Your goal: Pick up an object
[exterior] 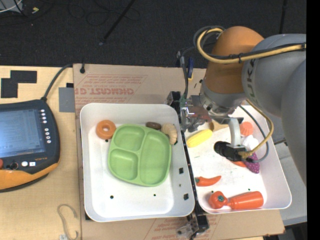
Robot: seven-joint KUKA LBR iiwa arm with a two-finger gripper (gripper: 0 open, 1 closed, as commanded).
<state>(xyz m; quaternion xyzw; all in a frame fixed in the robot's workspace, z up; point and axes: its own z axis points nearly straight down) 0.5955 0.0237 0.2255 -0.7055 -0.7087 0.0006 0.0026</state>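
My gripper hangs low over the far left corner of the right bin, next to the wall between the two bins. Just in front of it lies a yellow banana-like piece, apart from the gripper as far as I can see. Nearer the front lie a red chili pepper and an orange carrot-shaped toy. Purple grapes and a pink and white piece lie toward the right, partly hidden by the arm.
The left bin holds a green divided plate, an orange ring, a brown piece and a beige piece. A tablet-like pendant lies on the bench at the left.
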